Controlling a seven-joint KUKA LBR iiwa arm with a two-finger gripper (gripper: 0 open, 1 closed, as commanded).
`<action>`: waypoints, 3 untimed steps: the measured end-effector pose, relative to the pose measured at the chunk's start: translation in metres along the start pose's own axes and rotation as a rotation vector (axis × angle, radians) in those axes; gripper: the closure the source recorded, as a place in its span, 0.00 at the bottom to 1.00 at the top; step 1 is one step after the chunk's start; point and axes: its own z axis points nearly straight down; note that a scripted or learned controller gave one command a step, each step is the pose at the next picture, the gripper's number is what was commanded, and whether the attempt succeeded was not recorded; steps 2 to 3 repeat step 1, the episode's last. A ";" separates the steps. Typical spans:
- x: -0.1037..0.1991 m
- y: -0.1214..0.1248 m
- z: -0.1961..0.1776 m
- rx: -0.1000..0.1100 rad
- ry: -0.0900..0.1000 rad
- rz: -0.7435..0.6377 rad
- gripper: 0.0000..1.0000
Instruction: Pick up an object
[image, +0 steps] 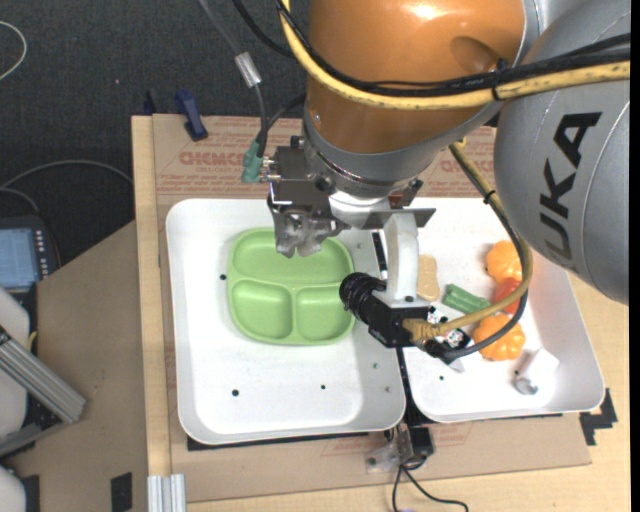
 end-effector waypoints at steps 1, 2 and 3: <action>-0.094 0.001 -0.059 -0.015 0.002 0.015 1.00; -0.094 0.001 -0.059 -0.015 0.002 0.015 1.00; -0.094 0.001 -0.059 -0.015 0.002 0.015 1.00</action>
